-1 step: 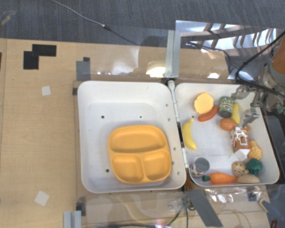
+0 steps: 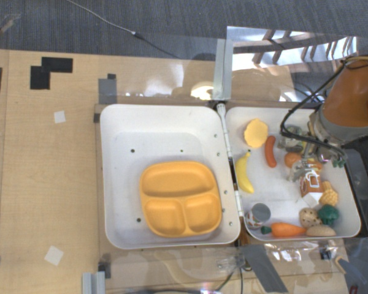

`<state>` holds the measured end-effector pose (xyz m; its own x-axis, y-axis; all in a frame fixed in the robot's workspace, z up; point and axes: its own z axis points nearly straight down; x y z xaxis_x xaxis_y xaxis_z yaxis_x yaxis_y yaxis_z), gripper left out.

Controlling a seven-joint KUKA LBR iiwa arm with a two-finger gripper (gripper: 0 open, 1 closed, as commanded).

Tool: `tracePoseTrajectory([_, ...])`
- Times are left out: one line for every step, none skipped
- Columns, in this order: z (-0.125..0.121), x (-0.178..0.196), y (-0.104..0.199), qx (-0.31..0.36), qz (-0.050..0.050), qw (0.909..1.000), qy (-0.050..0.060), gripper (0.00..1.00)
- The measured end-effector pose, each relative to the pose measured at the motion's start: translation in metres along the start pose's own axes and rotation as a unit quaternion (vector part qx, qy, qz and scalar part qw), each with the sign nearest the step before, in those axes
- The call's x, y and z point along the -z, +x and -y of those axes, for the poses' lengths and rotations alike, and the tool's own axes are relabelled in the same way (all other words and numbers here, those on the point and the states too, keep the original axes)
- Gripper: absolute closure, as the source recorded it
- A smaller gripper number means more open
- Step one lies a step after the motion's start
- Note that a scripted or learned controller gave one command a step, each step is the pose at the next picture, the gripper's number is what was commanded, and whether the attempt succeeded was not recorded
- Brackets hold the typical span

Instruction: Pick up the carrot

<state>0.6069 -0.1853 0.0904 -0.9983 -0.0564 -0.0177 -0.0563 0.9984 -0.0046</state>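
Camera view puts the carrot (image 2: 286, 229) closest to us: it lies on its side along the near edge of the right bin (image 2: 353, 226), with its thick orange end toward the bin's near left corner and its green tip toward the near right corner. Just left of it stands a small grey cup (image 2: 258, 214), and just right of it we see a speckled potato (image 2: 308, 216), a green broccoli piece (image 2: 329, 214) and a pale item (image 2: 321, 230) that nearly touches the tip.

We judge that the step in hand is the approach, because nothing is lifted yet. To do it well, we should come straight down over the middle of the carrot and close across its narrow width, so one finger goes toward the bin wall and the other toward the bin centre. The wall is very near, so we should leave room for the outer finger. We should also keep away from the cup and the potato, since a push could roll the carrot.

Farther back, the end effector (image 2: 306, 167) hangs over the middle of the right bin, near its right side, above a small carton (image 2: 311, 181) and an orange fruit (image 2: 293, 160). Whether it is open or closed we cannot tell. The carrot is apart from it, toward the near edge and a little to the left.
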Motion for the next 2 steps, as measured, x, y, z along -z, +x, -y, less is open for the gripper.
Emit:
tracePoseTrajectory([-0.096, 0.0, 0.017, -0.028, -0.002, 0.9996, -0.003, 0.0])
tracePoseTrajectory([-0.09, -0.002, -0.031, -0.171, -0.006, 0.9852, -0.001, 0.0])
